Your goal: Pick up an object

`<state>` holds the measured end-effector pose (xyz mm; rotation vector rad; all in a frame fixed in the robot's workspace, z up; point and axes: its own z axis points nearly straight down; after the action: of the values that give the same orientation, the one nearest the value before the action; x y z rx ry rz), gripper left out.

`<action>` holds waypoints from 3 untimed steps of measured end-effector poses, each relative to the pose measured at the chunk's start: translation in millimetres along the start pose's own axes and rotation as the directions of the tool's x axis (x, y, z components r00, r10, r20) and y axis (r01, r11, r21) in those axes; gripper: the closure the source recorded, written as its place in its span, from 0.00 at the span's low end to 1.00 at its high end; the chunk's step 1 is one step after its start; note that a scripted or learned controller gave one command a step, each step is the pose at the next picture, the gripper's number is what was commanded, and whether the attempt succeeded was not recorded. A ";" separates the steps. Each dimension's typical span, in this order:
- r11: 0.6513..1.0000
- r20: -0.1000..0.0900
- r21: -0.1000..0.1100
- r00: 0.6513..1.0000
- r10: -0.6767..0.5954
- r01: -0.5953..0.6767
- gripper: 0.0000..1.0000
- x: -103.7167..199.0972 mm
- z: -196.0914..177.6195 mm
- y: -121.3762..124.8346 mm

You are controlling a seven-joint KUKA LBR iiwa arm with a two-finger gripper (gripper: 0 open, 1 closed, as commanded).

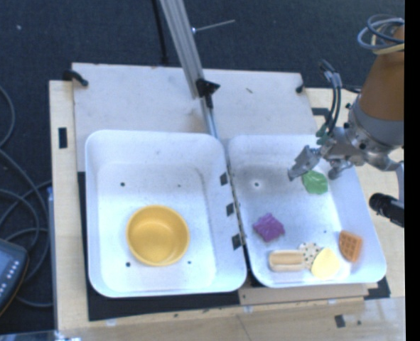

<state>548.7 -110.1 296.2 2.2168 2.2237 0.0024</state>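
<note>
As we look from the front edge of the bench toward the back, we first see four small things in a row along the near side of the right white shallow bin [352, 190]. We count one tan bread-shaped roll [286, 261], one small white spotted piece [309, 251], one pale yellow rounded lump [326, 264] and one orange waffle-shaped piece [350, 246]. The roll, the spotted piece and the yellow lump touch or nearly touch each other. The orange piece sits just beside the yellow lump, close to the bin's right wall.

A little farther back, near the middle of that bin, lies one purple bumpy block [268, 227], all by itself.

Over in the left white shallow bin [103, 155] we see one round yellow bowl [158, 234], standing upright with its open side up, toward the near part of the bin.

Farther back in the right bin sits one small green rounded lump [315, 182]. That makes seven things in all, six on the right and one on the left.

The grey two-finger gripper [316, 163] hangs right over the green lump, reaching in from the right. One grey finger sticks out to the left of the lump, and the lump lies just below and beside the gripper's tip. We cannot tell how wide the fingers are, or whether they are touching the green lump.

Behind the bins, one silver metal pole [185, 41] slants up and away.
</note>
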 end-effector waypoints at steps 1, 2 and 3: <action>1.000 0.000 -0.001 1.000 0.001 -0.001 0.00 0.0 -0.1 0.1; 1.000 0.001 0.006 1.000 0.004 -0.004 0.00 2.2 61.6 -3.4; 1.000 0.001 0.007 1.000 0.005 -0.005 0.00 -7.7 119.8 -7.3</action>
<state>541.7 -117.8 176.4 2.2251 2.2217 -0.0072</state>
